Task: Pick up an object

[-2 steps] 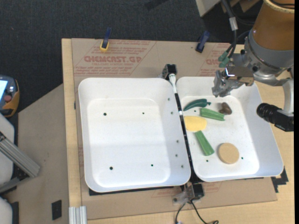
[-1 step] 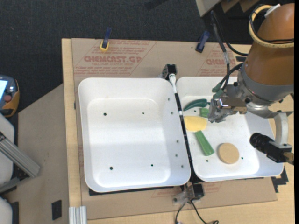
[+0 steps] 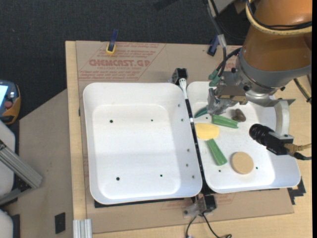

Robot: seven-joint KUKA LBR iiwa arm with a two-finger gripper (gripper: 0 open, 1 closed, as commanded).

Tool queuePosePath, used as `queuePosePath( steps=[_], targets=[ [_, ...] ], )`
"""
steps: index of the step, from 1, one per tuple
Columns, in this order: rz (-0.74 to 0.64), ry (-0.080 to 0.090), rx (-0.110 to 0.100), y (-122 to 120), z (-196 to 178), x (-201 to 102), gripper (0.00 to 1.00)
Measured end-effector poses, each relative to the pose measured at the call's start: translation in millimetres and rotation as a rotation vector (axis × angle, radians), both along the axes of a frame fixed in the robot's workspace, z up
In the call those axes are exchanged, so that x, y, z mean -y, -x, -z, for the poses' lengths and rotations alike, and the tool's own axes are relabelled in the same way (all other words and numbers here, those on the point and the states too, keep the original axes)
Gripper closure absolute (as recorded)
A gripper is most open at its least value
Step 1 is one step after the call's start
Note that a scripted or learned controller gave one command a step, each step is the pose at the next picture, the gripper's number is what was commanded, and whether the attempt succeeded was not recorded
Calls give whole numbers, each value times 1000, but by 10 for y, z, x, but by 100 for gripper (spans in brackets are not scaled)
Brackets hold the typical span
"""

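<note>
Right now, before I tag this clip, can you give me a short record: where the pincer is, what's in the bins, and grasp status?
pincer: low over the right bin's far left corner
right bin: holds all the loose items
items: yellow piece; upper green stick; lower green stick; tan disc; small brown object
nearest to pincer: upper green stick
grasp: cannot tell from this view

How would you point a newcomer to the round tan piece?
Look in the right-hand bin, at its near end. The disc lies just right of a green stick. It alone is round and tan; nearby pieces are green or yellow.
</note>
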State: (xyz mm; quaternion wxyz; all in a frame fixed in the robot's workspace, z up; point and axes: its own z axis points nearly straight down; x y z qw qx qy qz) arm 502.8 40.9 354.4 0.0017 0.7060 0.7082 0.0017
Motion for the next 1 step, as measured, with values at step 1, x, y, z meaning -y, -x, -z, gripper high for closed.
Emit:
queuePosePath(
  steps=[1],
  targets=[
    [0,0,1,-413,-253,-396,100]
  ],
)
